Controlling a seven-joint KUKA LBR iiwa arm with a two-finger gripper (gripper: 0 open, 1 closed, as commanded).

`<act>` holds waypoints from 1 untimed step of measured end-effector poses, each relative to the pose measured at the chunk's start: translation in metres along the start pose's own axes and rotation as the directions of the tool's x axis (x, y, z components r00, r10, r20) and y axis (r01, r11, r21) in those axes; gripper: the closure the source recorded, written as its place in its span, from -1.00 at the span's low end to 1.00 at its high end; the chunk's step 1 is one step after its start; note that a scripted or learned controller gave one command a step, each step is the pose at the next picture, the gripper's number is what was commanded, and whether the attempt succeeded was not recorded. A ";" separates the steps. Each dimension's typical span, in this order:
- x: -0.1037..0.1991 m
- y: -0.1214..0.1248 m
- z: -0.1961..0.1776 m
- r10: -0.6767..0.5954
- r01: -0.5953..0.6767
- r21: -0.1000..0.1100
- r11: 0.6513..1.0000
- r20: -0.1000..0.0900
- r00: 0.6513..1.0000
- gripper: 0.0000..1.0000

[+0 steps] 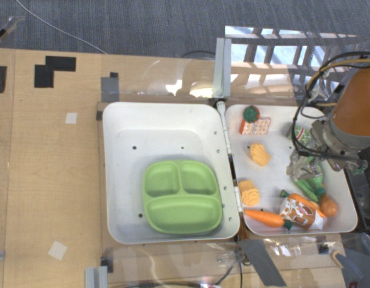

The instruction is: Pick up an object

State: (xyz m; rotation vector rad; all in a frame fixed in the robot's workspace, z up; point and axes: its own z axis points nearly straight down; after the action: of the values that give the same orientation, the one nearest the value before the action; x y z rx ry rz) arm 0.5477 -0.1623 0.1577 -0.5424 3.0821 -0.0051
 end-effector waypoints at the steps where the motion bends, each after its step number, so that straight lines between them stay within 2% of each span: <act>1: -0.074 -0.049 -0.123 -0.011 0.011 0.007 1.000 0.010 1.000 1.00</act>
State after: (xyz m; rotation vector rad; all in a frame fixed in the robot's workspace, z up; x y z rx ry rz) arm 0.6322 -0.1833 0.2814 -0.5574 3.0681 -0.0137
